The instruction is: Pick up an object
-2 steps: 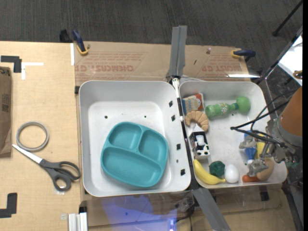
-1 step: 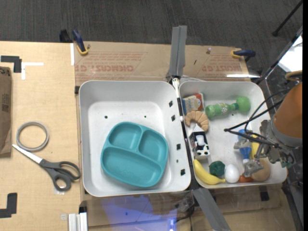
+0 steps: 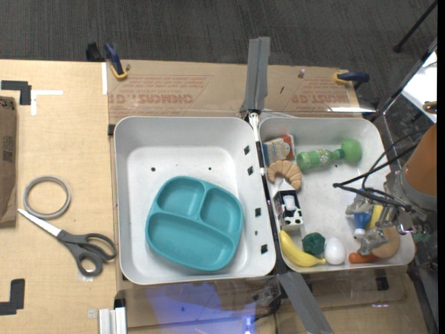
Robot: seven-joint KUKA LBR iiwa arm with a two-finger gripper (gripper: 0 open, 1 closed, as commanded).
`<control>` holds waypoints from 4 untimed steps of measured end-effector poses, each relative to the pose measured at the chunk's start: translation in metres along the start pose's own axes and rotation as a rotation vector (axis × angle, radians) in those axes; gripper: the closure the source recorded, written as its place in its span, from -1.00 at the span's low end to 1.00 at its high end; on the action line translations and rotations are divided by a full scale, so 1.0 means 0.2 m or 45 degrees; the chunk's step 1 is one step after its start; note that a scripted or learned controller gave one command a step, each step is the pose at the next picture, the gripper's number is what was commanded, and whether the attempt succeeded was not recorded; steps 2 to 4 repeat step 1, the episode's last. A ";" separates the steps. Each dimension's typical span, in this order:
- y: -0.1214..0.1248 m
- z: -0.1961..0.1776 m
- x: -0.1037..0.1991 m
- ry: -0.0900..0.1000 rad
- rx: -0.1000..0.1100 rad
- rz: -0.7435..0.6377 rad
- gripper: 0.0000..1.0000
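1. Hanging low over the right bin's (image 3: 327,124) near right corner, the gripper (image 3: 372,232) sits among a cluster of small items; whether it is wide, narrow or closed on anything cannot be told.
2. Just beside it lie a tan rounded piece (image 3: 389,245), a small orange item (image 3: 357,258) and a blue-and-yellow item (image 3: 363,219), all too tangled with the metalwork to name surely.
3. A white egg (image 3: 335,250) rests near the front wall, touching a dark green ball (image 3: 313,243). The egg looks light, smooth and slippery; gripping across its middle would suit it best.
4. Further left, a banana (image 3: 297,250) curves along the front wall. It seems light and firm, easiest taken across its middle.
5. Towards the back lie a croissant (image 3: 286,172) and a green bottle (image 3: 327,156).
6. The left bin (image 3: 181,134) holds a teal divided plate (image 3: 195,223).
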State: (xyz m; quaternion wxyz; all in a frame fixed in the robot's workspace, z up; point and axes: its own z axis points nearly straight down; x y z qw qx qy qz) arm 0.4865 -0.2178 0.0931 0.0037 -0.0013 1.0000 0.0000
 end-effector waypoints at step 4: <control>0.00 -0.01 0.01 -0.010 0.000 -0.100 -1.00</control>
